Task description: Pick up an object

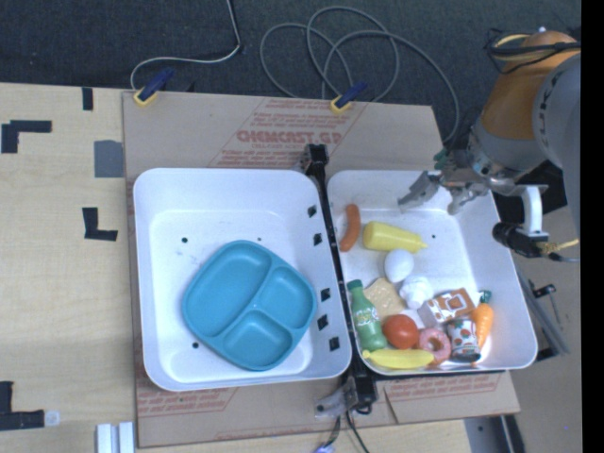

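My gripper hangs over the far end of the right bin, its two grey fingers spread apart and open with nothing between them. Just below it in the bin lie a yellow corn-shaped piece and an orange sausage. Further toward the front are a white egg, a green bottle, a red tomato, a banana, a pink donut, a small carton and a carrot.
The left bin holds a blue divided plate. Both bins rest on a cardboard sheet. Cables loop on the dark surface behind. The arm's orange band stands at the right.
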`<state>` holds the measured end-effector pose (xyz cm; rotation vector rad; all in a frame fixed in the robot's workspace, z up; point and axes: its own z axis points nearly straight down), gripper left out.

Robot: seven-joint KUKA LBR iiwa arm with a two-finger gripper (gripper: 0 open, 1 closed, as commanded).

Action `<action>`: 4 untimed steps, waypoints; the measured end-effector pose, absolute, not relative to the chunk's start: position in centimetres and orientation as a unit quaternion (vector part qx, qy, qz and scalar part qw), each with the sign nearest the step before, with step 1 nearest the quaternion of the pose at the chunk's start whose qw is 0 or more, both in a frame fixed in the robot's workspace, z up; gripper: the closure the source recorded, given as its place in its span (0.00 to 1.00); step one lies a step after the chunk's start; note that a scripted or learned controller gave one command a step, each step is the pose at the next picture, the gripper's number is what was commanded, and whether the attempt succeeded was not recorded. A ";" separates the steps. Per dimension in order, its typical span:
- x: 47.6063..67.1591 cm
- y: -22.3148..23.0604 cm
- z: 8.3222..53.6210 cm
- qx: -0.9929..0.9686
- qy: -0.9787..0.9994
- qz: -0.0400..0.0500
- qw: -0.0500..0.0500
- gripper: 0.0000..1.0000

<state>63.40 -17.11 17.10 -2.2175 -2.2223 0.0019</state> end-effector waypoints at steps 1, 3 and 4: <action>63.7 -9.5 13.9 -0.706 -0.708 0.000 0.001 0.00; 63.8 -9.4 9.6 -0.706 -0.708 0.000 -0.002 1.00; 60.5 -4.3 18.5 -0.706 -0.708 0.000 0.000 1.00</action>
